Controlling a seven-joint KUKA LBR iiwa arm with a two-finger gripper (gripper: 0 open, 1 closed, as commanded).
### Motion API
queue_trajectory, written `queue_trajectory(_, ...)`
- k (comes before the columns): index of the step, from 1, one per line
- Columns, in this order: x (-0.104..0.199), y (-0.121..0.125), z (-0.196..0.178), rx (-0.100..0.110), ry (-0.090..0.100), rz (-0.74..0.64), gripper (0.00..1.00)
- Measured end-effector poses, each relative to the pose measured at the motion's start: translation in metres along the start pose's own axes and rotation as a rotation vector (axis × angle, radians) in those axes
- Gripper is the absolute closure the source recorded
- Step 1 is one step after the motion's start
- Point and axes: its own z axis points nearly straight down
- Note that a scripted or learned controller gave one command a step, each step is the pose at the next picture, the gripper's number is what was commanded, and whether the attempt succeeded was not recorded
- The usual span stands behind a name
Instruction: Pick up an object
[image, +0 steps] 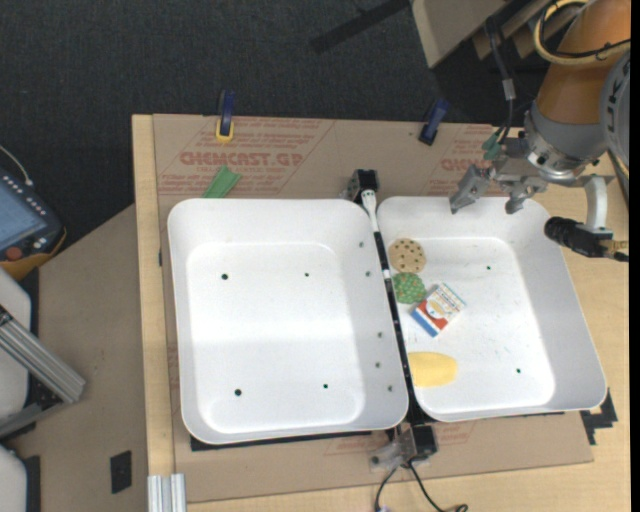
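Four small objects are lying in your right bin (560, 300), all crowded toward its left wall and the divider between the two bins. You are seeing a tan dotted disc (406, 255) farthest back, a green round piece (409, 289) touching it just in front, a small red, white and blue packet (437, 308) lying tilted just beside the green piece, and a yellow oval (432, 369) sitting apart near the front corner. Your gripper (490, 200) is hovering over the back rim of that bin, with its two fingers spread apart and nothing between them, well apart from all four objects. Your left bin (190, 300) is sitting alongside, touching the right one. Both bins are resting on a cardboard sheet (300, 150), where a green strip (221, 182) is lying near the back edge.
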Motion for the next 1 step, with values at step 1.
queue_trajectory(1,0.0001,0.0008,-0.0112,-0.004,-0.001,-0.001,1.0)
